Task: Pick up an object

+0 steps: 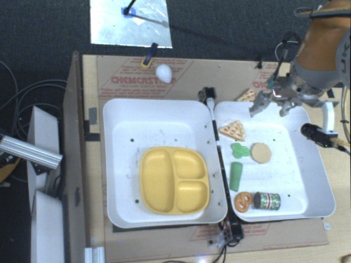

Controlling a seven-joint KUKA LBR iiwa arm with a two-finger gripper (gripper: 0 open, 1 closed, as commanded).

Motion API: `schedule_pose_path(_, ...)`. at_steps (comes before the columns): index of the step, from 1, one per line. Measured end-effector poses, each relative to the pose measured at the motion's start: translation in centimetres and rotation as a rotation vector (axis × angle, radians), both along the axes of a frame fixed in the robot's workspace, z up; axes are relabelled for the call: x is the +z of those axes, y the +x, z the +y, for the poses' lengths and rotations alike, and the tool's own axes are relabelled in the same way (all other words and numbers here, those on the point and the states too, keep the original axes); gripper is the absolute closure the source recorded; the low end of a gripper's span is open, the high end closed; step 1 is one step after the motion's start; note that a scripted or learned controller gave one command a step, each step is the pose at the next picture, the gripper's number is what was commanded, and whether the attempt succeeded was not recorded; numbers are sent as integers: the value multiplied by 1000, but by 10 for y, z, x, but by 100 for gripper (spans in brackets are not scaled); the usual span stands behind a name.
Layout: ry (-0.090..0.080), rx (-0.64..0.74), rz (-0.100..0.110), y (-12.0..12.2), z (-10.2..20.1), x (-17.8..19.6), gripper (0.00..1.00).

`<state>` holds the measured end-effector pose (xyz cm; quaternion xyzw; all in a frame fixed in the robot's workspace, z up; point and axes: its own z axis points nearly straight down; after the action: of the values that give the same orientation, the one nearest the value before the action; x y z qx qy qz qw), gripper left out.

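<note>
Small dark green-labelled can point(267, 201), lying beside a brown pretzel point(243, 201), right white bin point(312, 169). Gripper point(272, 106): above the bin's far edge, fingers spread, nothing between them.

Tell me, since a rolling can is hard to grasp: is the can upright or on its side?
On its side. The can shows its long green side, ends pointing left and right, beside the pretzel.

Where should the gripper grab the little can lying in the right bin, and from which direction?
Grip the can across its round body at mid-length, coming straight down from above. It lies on its side, so its curved walls face the fingers. Mind the pretzel, which sits right against its left end.
</note>
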<state>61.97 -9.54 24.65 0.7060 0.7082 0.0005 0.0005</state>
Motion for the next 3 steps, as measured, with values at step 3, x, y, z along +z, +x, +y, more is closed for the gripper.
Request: schedule_pose_path(3, -4, -1, -12, -52, 11, -159, 0)
